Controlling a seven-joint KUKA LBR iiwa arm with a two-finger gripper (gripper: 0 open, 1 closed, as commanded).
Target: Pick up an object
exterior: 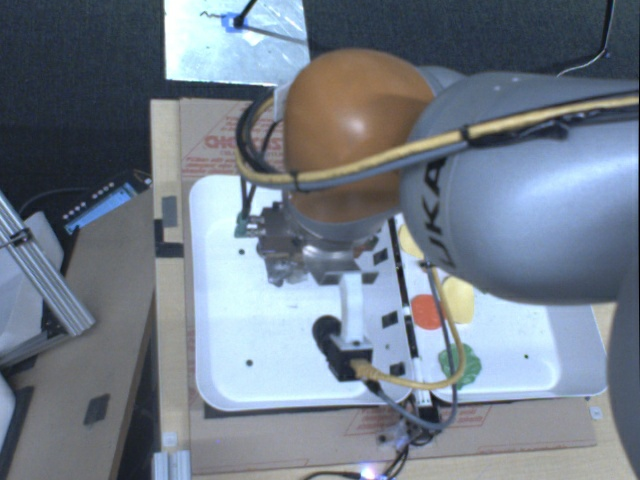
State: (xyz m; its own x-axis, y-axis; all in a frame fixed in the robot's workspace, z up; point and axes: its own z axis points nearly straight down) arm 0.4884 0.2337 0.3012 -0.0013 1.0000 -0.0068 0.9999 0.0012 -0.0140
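My gripper [287, 261] hangs over the left white bin [226, 308], near its middle, below the orange band of the wrist. The arm hides most of it from above. In the right bin [530, 360], close to the divider between the bins, lie a yellow object [457, 299], an orange-red round object [427, 313] and a green object [466, 367]. The arm covers part of the yellow one. I see nothing held under the gripper.
The big grey arm link spans the right bin from the right edge and hides its back half. Cardboard lies under both bins. A metal rail and a dark device sit off the bench at the left.
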